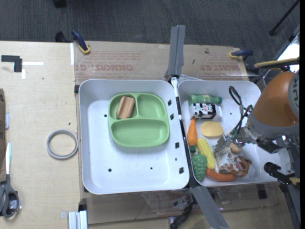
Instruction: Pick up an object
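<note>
**Arm down in the right bin, among the toy food**

Reaches in from the right, orange band above the wrist, hand (228, 146) lowered into the right bin (248, 87) over the clutter at its near middle. Cannot tell whether the fingers stand apart or together: too small and tangled with the items beneath. Nothing seen clearly between them.

Packed along the right bin's left side: a green bottle (205, 99) lying at the far end, a black-and-white carton (204, 110) just below it, a yellow round piece (211, 129) nearer, an orange carrot (191, 132) against the dividing wall, a corn cob (205, 149) beside it, a green bumpy piece (199, 165) at the near corner, and a red-orange sausage shape (220, 176) along the near wall. Just under the hand, a pizza-patterned slice (235, 165).

In the left bin (95, 142), a green divided plate (139, 119) with a tan bread roll (125, 107) in its far-left compartment.

On the surface (33, 109) to the left, a tape ring (62, 143) and scissors (8, 194) near the edge.
</note>
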